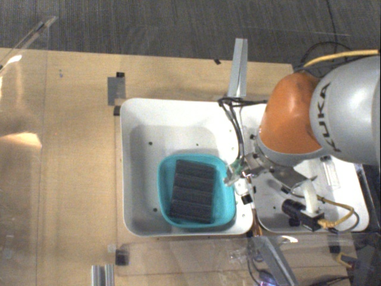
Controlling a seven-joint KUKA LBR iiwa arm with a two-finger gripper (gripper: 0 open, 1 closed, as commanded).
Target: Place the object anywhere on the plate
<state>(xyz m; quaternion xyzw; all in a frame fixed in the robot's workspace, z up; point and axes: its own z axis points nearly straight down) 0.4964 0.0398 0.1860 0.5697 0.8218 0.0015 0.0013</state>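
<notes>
- The dark ribbed block [193,190], charcoal with crosswise ridges, lies flat on the teal plate [166,174], covering most of the plate's middle and leaning slightly from upright in the view.
- The plate sits in the left white bin [134,159], toward that bin's near right corner, its right rim close against the bin's right wall.
- The rest of the left bin's floor shows bare white, with a few small dark specks.
- The claw [238,180] hangs over the divide between the two bins, just beside the plate's right rim; whether it is apart or together cannot be told from here, as the wrist hides it.
- The arm [315,115], grey with its orange band, reaches in from the right and covers much of the right white bin [351,210].
- Both bins rest on the tan bench [65,159], toward its right side.
</notes>
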